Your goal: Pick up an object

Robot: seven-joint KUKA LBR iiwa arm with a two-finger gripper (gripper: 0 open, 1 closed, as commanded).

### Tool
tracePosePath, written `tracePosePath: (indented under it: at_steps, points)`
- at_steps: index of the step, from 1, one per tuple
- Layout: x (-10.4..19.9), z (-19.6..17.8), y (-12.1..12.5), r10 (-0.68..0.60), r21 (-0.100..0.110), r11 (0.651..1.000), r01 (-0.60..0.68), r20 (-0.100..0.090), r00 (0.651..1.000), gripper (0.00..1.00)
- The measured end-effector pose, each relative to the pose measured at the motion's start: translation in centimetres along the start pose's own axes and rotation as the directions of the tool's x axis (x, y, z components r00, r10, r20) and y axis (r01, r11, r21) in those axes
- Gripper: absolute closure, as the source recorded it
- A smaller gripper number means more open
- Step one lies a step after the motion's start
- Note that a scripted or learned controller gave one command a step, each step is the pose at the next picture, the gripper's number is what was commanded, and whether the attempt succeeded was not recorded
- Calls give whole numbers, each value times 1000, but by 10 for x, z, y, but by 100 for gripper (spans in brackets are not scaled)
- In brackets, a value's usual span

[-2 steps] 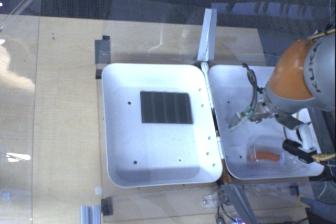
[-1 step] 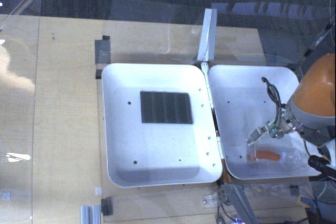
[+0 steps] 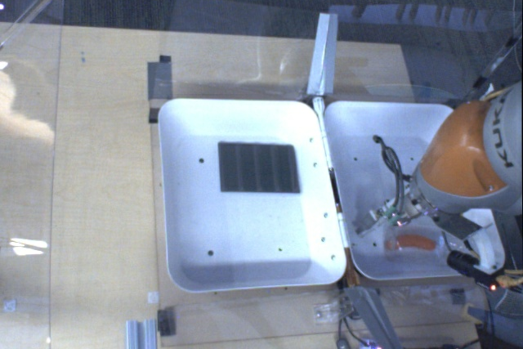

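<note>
A small orange-red, sausage-shaped object (image 3: 413, 242) lies on the floor of the right bin (image 3: 359, 135), near its front wall. My gripper (image 3: 384, 217) hangs low over that bin's front-left part, just up and left of the orange-red object, and nothing shows between its tips. The grey arm with its orange band (image 3: 462, 155) covers the bin's right side. A flat, dark grey ribbed rectangle (image 3: 258, 167) lies in the middle of the left bin (image 3: 184, 200).
A raised rim divides the two bins (image 3: 331, 176), close to the left of the gripper. A metal post (image 3: 323, 53) stands behind the bins at the divide. Bare wooden bench (image 3: 82, 176) stretches to the left.
</note>
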State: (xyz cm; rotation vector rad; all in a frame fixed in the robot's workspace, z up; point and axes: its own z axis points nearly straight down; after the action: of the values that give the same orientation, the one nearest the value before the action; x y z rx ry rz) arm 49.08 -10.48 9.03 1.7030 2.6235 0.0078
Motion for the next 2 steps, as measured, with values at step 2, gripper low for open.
tracePosePath:
  at_steps: [2]
  points:
    - [-45, -46, -12, -25, 6, 1000, 25, -6, 1000, 0]
